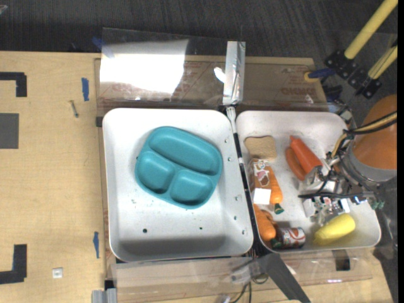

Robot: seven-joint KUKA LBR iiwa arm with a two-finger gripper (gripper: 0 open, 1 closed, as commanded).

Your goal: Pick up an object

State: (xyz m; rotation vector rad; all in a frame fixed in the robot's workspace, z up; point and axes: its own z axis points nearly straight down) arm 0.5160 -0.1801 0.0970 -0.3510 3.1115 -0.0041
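Note:
The right bin (315,120) holds several small things. A tan bread slice (262,146) lies at its back left, and a red-orange sausage-shaped piece (302,158) lies beside it. A carrot (273,187) with a white label runs along the left wall, with an orange piece (266,227) and a small can (292,237) at the front. A yellow lemon-like object (334,228) rests at the front right. My gripper (320,197) hangs low in the bin, just above and behind the yellow object and to the right of the sausage-shaped piece. The gripper's own body hides what lies under it.
The left bin (120,188) carries a teal divided plate (178,166). A metal divider bar (233,74) stands behind the bins. Yellow poles (372,21) rise at the back right. The arm's orange band (382,137) overhangs the right bin's right wall.

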